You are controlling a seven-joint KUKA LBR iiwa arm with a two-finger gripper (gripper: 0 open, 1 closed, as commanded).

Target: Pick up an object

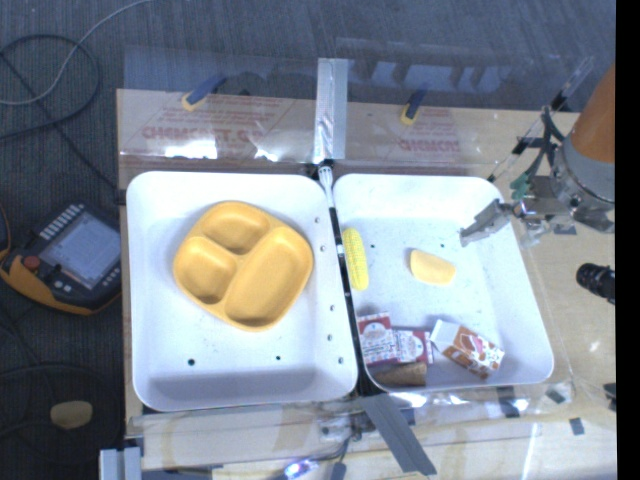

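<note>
The right bin (500,298) holds several small things. A pale yellow wedge (431,266) lies near its middle. A yellow corn cob (353,258) rests along its left wall. At the front sit a red and white packet (388,345), a brown item (400,373) under it, and a red and white carton (470,351). My gripper (505,218) hangs over the bin's upper right corner, up and to the right of the wedge, with nothing seen in it. Above it sits the arm's orange band (600,118).
The left bin (160,348) holds a yellow divided plate (243,264). A metal strip (331,108) stands behind the wall between the bins. Off the bench to the left lies a handheld controller (70,258), with cables on the floor.
</note>
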